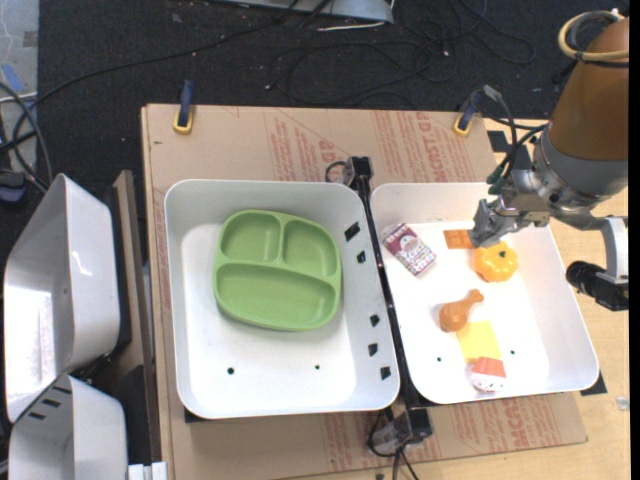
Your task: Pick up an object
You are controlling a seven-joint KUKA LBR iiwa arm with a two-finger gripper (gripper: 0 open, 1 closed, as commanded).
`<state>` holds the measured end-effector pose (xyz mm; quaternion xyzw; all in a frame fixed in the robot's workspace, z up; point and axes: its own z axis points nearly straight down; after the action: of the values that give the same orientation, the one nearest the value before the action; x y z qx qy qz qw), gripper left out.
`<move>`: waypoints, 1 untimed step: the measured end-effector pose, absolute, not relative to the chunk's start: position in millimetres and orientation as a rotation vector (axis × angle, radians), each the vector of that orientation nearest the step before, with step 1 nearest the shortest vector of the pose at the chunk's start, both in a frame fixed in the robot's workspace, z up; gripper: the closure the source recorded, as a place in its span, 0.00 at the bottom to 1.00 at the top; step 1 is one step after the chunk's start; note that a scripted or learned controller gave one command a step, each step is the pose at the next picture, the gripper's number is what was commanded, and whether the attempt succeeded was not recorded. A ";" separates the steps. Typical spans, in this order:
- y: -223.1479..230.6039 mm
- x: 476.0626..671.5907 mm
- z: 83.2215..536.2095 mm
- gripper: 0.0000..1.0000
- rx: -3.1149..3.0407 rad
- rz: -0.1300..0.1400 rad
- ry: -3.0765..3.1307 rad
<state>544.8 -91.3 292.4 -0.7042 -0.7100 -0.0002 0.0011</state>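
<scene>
The right bin (560,298) holds several small objects. An orange-yellow pepper-like toy (496,264) lies near its back right. A small maroon packet (409,249) rests toward the back left, and an orange flat piece (456,239) sits behind the pepper. A brown-orange drumstick toy (460,312) lies mid-bin, with a yellow block (481,342) and a small red-and-white item (487,373) in front of it. My gripper (489,230) hangs just above the pepper toy's back edge, reaching in from the right.
The left bin (190,368) carries a green divided plate (278,270). Black clips line the divider (375,298) between the bins. Yellow clamps (183,120) hold the cardboard base at the back. Cables lie on the dark floor behind.
</scene>
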 end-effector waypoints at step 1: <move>-50.2 552.2 276.0 1.00 -2.211 0.002 -2.227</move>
<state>552.2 -50.2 276.0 -0.7045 -0.7097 0.0006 0.0015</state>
